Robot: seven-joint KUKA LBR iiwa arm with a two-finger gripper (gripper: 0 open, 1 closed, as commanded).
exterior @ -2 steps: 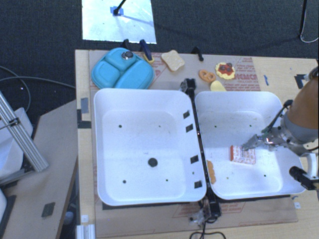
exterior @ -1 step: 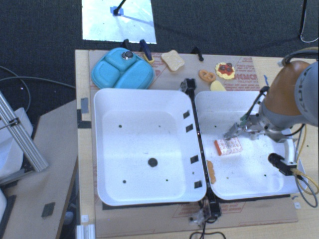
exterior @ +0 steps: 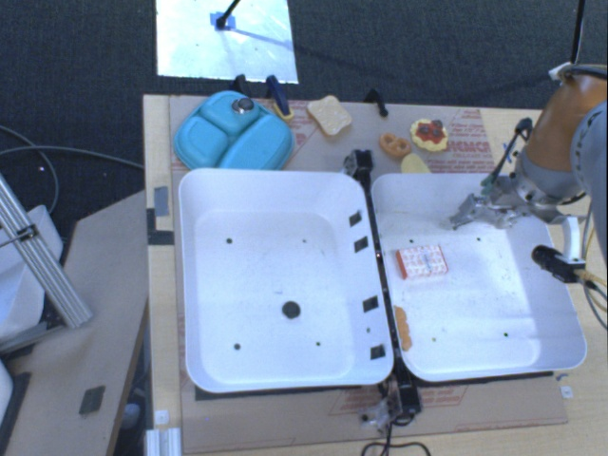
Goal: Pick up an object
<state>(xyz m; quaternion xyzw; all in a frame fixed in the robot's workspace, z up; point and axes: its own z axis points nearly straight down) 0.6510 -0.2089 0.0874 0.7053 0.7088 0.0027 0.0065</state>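
The gripper (exterior: 467,215) hovers in the right bin (exterior: 546,350) at upper right — finger spread unclear — above the red-and-white block (exterior: 421,261).

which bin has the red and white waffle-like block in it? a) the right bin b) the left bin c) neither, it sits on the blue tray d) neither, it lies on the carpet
a: the red and white block lies on the floor of the right bin, below and left of the gripper.
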